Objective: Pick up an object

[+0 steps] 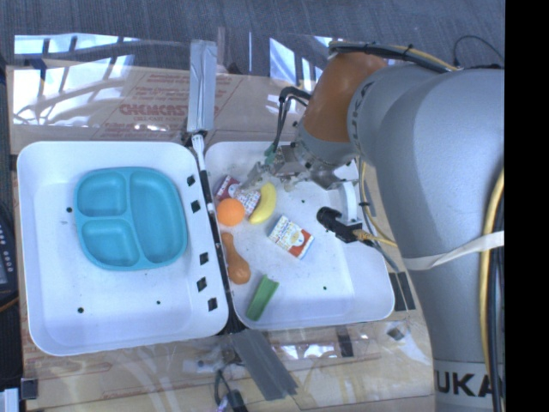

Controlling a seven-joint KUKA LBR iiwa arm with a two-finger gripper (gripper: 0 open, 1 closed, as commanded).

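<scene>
Your arm point(429, 187) fills the frame's right because its gripper point(273, 172), grip state untellable, reaches the right bin's point(343, 303) upper left, over the banana point(264, 204).

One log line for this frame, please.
claw: over right bin, above banana | grip: unclear | left bin: blue plate

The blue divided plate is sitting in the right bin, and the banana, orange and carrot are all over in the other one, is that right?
Not quite. The camera view shows the blue divided plate in the left bin, not the right. The banana, orange and carrot are indeed together in the other one, the right bin.
</scene>
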